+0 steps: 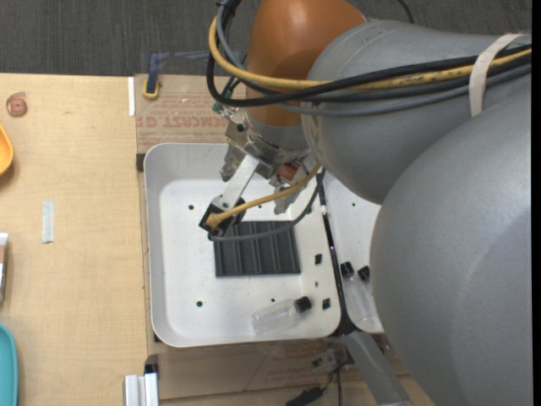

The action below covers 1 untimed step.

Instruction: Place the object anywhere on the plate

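Note:
A dark grey ribbed rectangular plate (258, 249) lies flat in the middle of the left white bin (165, 252). A clear plastic vial with a black cap (281, 313) lies on the bin floor, just in front of the plate and apart from it. My gripper (264, 157) hangs under the orange wrist band over the bin's far side, above the plate's far edge. The wrist and its bracket hide the gripper's tips. Nothing rests on the plate's visible surface.
Small black bits (353, 271) lie past the divider in the right bin, most of which my arm covers. On the wooden bench to the left are an orange thing (4, 152), a grey strip (47, 222) and a teal thing (7, 369).

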Available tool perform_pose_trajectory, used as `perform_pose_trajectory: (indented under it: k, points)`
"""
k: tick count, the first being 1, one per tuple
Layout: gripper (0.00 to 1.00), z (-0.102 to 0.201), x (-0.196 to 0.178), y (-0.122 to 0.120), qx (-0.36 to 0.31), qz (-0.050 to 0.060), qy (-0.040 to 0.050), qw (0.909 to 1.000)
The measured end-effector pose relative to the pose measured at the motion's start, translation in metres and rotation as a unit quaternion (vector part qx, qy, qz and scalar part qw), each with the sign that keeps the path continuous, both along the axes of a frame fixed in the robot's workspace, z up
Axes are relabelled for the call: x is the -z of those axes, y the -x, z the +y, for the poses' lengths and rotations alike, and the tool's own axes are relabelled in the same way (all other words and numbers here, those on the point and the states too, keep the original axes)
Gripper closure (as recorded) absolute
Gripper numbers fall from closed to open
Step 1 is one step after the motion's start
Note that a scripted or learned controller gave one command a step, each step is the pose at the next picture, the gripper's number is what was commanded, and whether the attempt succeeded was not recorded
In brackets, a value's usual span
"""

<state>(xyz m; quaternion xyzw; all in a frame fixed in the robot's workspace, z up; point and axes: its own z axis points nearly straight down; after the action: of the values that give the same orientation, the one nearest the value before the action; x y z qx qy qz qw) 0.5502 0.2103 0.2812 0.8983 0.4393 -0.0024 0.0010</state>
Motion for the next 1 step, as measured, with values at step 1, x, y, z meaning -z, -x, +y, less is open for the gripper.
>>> perform_pose_trajectory:
  k: [1]
  points:
    - [1.0, -0.0002, -0.0064, 0.0004, -0.002, 0.003, 0.0027, 1.0]
